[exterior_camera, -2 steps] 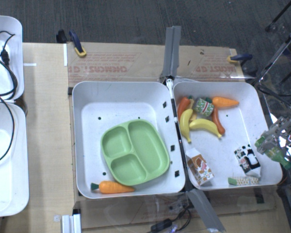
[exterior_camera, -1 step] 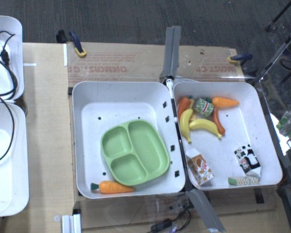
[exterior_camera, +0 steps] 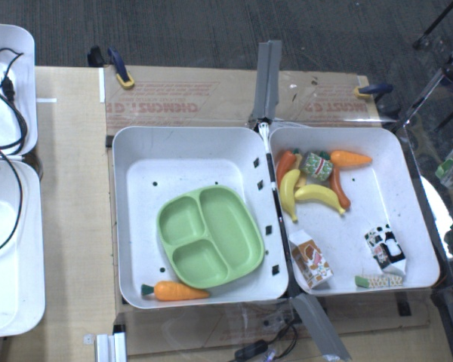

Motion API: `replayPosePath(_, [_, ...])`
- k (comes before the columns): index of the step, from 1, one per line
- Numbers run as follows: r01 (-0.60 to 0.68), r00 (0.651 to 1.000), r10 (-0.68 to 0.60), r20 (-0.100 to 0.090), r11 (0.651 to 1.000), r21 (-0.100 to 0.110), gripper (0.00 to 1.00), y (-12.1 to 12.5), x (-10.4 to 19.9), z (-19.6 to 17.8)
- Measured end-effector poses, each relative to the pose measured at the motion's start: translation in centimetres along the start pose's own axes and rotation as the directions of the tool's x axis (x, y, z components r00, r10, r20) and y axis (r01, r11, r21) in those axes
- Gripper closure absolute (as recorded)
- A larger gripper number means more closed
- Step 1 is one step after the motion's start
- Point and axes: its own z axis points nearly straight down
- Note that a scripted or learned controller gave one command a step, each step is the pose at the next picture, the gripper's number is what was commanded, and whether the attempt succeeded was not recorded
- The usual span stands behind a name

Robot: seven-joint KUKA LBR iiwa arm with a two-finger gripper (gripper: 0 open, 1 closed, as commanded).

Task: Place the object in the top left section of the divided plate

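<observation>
— Where do we see the carrot (exterior_camera: 174, 291)?
— In the left bin (exterior_camera: 128, 202), lying flat just beside the green divided plate (exterior_camera: 211, 236), outside its sections.
— And the hand, released or clenched?
— We cannot tell. Bananas (exterior_camera: 315, 194) and a carton (exterior_camera: 311, 262) lie in the right bin (exterior_camera: 408, 210).

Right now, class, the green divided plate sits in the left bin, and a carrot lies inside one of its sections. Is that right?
Not quite. The green divided plate is in the left bin, but the carrot lies on the bin floor beside the plate's near edge, not inside a section. The camera view shows all three sections of the plate bare.
</observation>
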Motion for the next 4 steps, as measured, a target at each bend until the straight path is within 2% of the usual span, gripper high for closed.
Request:
replayPosePath(1, [-0.068, 0.998, 0.068, -0.002, 0.998, 0.001, 1.0, -1.5, 1.9, 12.3])
replayPosePath(2, [-0.071, 0.998, 0.071, 0.0, 0.998, 0.0, 1.0, -1.6, 2.0, 7.8])
replayPosePath(3, [-0.092, 0.996, 0.092, 0.0, 0.996, 0.0, 1.0, -0.5, 1.1, 7.2])
replayPosePath(4, [-0.217, 0.976, 0.217, 0.0, 0.976, 0.001, 1.0, -1.7, 2.0, 6.0])
